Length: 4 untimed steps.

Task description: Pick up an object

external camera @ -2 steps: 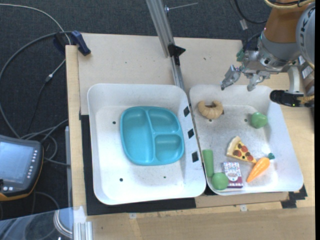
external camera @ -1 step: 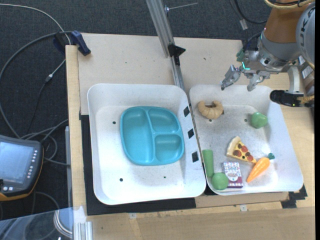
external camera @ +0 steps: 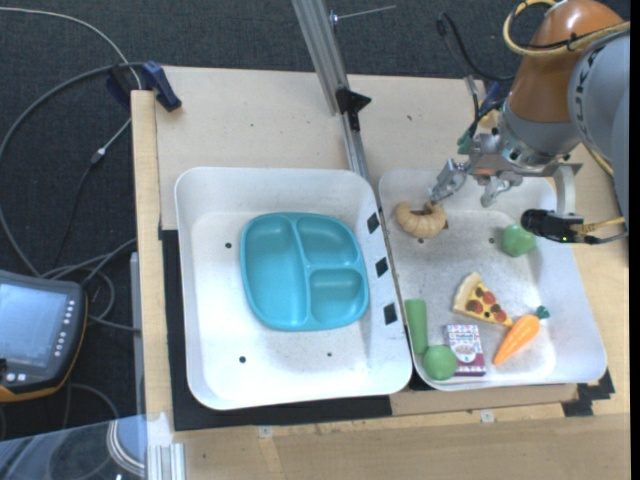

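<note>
I've got the tool (external camera: 466, 185) spread wide over the far end of the right bin (external camera: 580, 298), pinching nothing. One finger (external camera: 443, 183) hangs just above the tan croissant (external camera: 421, 218); the green ball (external camera: 517, 240) lies right of the croissant.

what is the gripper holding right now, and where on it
Nothing is visibly held. The gripper hangs open over the far end of the right bin, one finger beside the tan croissant, which lies on the bin floor, not between the fingers.
</note>
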Available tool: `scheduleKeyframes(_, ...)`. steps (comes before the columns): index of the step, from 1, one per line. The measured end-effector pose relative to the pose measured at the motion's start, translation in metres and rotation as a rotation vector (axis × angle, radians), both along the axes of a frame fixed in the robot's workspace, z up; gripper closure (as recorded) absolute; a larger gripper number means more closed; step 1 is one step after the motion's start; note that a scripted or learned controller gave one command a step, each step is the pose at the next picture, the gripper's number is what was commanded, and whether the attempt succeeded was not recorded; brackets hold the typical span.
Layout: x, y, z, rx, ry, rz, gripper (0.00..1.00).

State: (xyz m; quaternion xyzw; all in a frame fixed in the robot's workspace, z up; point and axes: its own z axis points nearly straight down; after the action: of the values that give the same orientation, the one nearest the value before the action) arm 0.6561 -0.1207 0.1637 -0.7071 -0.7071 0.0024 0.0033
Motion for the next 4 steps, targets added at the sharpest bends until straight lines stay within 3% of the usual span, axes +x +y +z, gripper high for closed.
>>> scheduleKeyframes(2,0.004,-0.005,-0.071,-0.001,-0.006,0.000,0.00)
scheduleKeyframes(3,0.005,-0.004,-0.057,-0.001,-0.011,0.001,1.00)
scheduleKeyframes(4,0.005,-0.010,-0.011,-0.002,-0.014,0.000,1.00)
